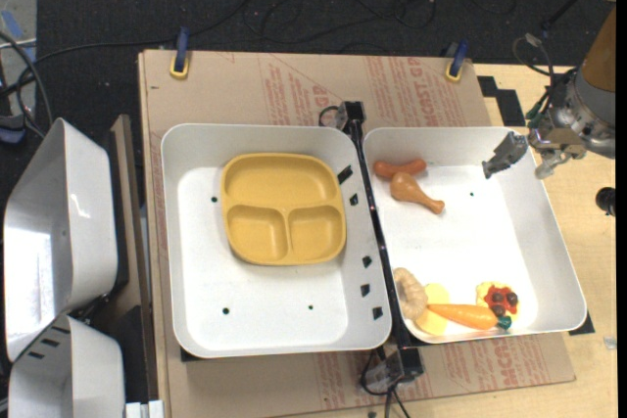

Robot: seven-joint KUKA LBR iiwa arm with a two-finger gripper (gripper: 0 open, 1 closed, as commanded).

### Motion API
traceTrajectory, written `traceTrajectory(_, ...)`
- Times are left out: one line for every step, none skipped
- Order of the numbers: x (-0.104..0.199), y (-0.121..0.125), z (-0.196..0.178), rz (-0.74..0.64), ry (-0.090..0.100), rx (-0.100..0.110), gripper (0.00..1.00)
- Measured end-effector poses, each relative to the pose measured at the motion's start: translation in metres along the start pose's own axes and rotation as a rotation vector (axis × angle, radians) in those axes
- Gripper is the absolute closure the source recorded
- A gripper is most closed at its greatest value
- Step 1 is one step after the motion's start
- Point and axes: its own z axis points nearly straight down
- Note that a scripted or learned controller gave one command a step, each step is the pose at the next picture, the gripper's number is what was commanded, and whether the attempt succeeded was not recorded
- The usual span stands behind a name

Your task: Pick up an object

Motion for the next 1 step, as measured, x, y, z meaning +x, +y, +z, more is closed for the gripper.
traceTrajectory(0.0004, 0.0025, -0.0062, -0.003, -0.003, -0.011, 0.00)
